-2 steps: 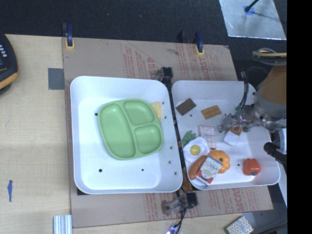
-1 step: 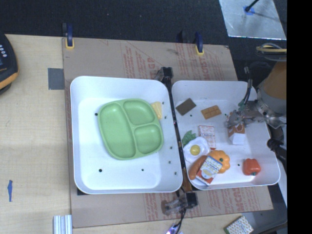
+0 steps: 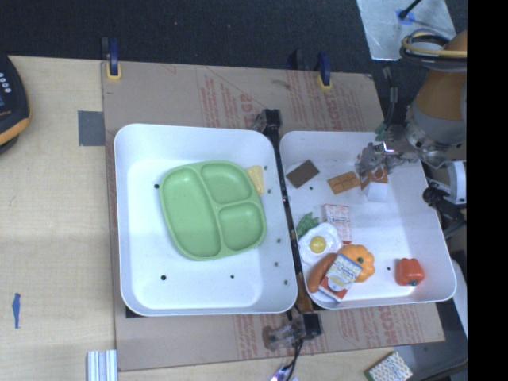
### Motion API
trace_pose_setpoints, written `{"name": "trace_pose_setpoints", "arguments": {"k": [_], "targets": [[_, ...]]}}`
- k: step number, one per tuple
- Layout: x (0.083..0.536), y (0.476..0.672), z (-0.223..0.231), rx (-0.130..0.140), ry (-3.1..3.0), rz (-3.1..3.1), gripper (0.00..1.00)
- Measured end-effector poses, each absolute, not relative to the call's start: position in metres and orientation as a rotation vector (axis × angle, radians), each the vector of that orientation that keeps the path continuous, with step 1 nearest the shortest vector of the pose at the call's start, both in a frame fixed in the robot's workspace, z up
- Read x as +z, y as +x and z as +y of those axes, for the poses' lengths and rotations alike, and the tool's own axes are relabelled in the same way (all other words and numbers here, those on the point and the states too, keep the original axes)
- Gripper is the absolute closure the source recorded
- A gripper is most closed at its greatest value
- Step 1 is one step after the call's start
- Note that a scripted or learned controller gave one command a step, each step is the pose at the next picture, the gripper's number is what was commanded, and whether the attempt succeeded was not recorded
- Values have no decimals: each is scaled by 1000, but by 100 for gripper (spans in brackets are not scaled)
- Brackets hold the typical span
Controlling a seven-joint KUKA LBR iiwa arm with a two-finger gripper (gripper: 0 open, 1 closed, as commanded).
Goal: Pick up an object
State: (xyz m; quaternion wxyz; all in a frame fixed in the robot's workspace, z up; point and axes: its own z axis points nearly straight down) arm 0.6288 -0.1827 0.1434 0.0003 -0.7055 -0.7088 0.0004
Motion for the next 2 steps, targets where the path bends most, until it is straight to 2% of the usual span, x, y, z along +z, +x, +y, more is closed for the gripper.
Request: {"name": "trace_pose_setpoints", "arguments": {"k": [1,2], "targets": [[152,657,-159,1,-2216,-2227,100],[183,561,-121,10,-2212,-2218,100]]}}
